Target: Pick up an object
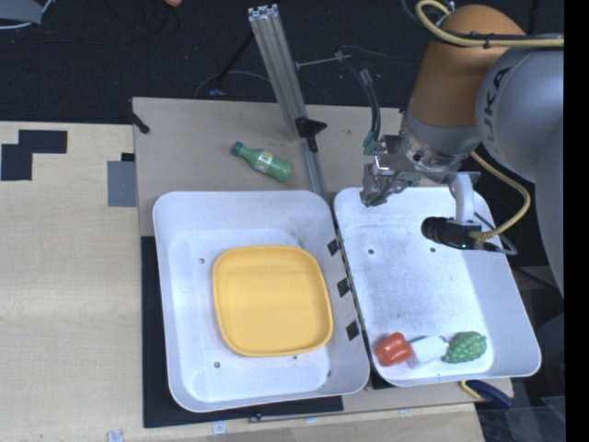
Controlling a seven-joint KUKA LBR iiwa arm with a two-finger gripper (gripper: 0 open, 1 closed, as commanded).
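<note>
The right bin [414, 265] holds a red pepper-like toy [393, 347], a small white piece [427, 350] and a green bumpy toy [465, 346], all in a row at its near edge. My gripper [375, 191] hangs over the far left corner of that bin, well away from those toys. Nothing shows between its fingers. A yellow square plate [271, 299] lies in the left bin [179, 247].
A green bottle [262, 161] lies on the bench behind the left bin. A slanted metal rail [285, 72] rises behind the gap between the bins. A black fitting [451, 232] with a yellow cable juts over the right bin's far right part.
</note>
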